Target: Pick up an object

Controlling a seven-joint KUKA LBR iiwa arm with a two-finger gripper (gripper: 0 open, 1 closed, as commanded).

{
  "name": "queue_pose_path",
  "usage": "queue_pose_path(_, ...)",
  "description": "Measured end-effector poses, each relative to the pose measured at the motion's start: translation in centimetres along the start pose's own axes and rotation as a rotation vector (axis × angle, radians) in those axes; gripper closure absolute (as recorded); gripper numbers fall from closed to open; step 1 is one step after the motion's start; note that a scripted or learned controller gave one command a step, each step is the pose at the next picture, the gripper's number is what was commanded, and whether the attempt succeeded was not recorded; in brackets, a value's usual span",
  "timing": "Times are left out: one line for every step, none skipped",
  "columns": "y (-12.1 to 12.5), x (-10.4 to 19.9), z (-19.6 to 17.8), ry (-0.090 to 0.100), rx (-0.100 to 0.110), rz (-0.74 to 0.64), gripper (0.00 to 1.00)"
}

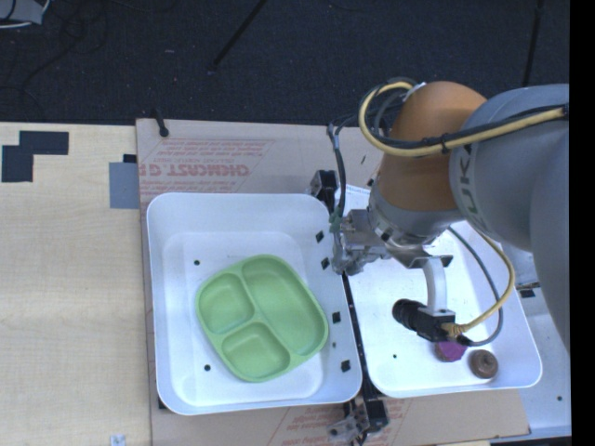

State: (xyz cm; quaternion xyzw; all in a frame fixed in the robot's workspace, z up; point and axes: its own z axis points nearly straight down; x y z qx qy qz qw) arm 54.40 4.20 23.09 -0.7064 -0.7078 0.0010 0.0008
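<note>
nearest, in the right bin (400, 374), a brown disc (482, 364) and a purple piece (451, 350) lie just beside each other, neither showing a clear long axis. in the left bin (177, 249), the green divided plate (262, 317) lies flat, its long axis running far-left to near-right. beyond, the gripper (346, 249) hovers over the wall between the bins. whether it is released or clenched cannot be told, and nothing is seen held. this looks like the approach step: next it must settle on a target and descend.

I see three things to pick from. A green plate (262, 317) with three compartments lies flat and face up in the middle of the left bin (163, 249), askew to its walls. Well to the right of that bin sits a small purple piece (451, 349). Just beyond it, close beside, a brown disc (482, 364) lies flat.
</note>
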Motion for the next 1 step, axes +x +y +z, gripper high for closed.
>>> queue_pose_path(2.37, 5.72, 0.11, 0.0, -0.001, -0.002, 1.0)
